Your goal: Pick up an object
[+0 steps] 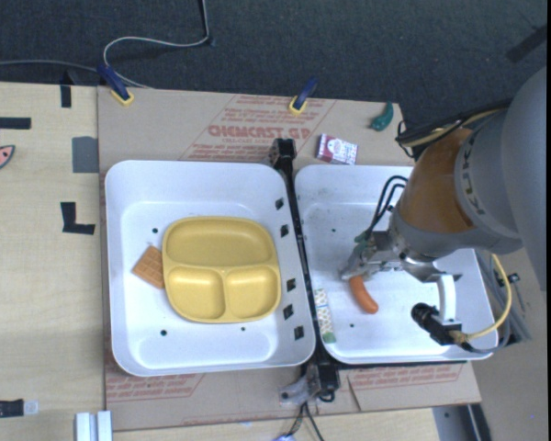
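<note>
A small orange carrot-like piece (364, 295) lies on the floor of the right white bin (331, 196), near the bin's middle. My gripper (358, 263) hangs low in that bin, just above and to the left of the orange piece's upper end, and the grey arm with its orange band (436, 191) reaches in from the right. The arm covers the right part of this bin. In the left bin (129, 200) a yellow divided plate (222, 269) lies flat, with a tan waffle-textured piece (149, 266) poking out from under its left edge.
A patterned strip (323, 315) lies along the right bin's left wall. Behind the bins, a small red and white packet (335, 149) and a green item (382, 116) rest on the cardboard. A black divider with clips (289, 237) runs between the bins.
</note>
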Robot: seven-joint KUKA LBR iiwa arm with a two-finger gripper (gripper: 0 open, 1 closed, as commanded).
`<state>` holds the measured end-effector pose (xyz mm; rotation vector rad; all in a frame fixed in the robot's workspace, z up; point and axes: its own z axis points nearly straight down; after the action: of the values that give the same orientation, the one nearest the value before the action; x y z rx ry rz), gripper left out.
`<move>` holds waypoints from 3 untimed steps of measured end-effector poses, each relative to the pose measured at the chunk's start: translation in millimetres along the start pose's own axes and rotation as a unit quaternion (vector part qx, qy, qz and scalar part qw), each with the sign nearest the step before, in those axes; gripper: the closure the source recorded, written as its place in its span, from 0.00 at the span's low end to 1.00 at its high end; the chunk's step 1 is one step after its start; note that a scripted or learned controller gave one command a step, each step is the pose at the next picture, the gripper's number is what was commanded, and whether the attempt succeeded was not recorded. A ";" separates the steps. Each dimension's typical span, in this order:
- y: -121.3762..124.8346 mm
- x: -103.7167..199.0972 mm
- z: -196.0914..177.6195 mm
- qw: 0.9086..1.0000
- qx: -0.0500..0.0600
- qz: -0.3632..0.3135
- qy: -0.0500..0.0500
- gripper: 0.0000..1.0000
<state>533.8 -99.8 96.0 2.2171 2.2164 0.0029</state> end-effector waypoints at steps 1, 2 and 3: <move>0.1 0.5 -9.1 1.000 0.000 0.000 0.000 1.00; 8.0 71.6 -121.8 1.000 0.003 -0.001 0.002 1.00; 17.6 149.2 -156.3 1.000 0.004 -0.002 0.002 1.00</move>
<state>550.6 49.9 251.8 2.2188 2.2256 -0.0010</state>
